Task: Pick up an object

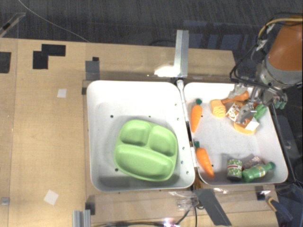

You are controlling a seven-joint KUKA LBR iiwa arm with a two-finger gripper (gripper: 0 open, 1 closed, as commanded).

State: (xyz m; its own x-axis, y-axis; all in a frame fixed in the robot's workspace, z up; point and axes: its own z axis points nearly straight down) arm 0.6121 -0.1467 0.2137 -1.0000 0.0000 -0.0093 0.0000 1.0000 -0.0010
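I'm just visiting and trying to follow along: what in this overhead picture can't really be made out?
- Gripper: its fingers sit among a clutter of small items in the right bin, so what they are doing is unclear.
- Orange wedge: partly hidden beneath the gripper.
- Arm: cut off by the picture's right edge.
- Can and green bottle: labels too small to read.
- Dark item behind the bottle: too small to identify.

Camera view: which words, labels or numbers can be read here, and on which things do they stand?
None can be read.
Small can: its label is too blurred to read.
Green bottle: label too small to read.
Packet beside the tool: print is blurred.
Green tray: shows no text.
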